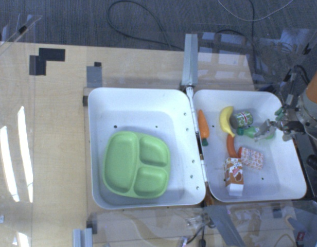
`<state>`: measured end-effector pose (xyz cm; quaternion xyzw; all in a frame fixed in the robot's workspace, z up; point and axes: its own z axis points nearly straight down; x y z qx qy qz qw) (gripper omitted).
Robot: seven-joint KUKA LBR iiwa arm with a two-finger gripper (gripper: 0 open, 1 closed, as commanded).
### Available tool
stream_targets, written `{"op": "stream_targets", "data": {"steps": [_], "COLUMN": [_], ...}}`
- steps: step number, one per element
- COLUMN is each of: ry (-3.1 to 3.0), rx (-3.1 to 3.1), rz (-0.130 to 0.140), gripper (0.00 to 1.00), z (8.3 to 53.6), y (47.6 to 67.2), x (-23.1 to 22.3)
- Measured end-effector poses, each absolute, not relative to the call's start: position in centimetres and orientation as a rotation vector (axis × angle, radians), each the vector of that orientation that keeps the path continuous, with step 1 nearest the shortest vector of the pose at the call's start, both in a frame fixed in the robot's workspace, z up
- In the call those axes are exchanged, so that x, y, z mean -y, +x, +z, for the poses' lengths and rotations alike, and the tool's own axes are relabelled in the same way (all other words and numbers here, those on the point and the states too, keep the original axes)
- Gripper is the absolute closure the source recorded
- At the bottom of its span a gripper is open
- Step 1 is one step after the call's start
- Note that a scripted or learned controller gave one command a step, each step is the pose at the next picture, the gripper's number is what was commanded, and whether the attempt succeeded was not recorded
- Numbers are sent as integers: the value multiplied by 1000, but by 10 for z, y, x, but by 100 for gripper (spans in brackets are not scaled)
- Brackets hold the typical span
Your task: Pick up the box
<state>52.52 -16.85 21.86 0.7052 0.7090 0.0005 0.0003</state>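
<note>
Hovering at the right bin's upper right edge, the hand, grip state unclear, sits well above the box lying lower down.

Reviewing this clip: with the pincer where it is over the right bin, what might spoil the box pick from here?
1. The pincer sits beside the green can and banana, well away from the box near the bin's front edge; closing here would likely catch the wrong item.
2. The box lies against a red-patterned packet and a sausage-like piece, so a descent could snag or shove those neighbours.
</note>
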Motion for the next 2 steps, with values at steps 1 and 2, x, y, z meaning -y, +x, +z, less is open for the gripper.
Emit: {"op": "stream_targets", "data": {"steps": [1, 2], "ry": [2333, 2364], "rx": [-2080, -2048], "rz": [16, 12], "gripper": [0, 0], "z": [100, 92], "y": [494, 506], "x": [149, 154]}}
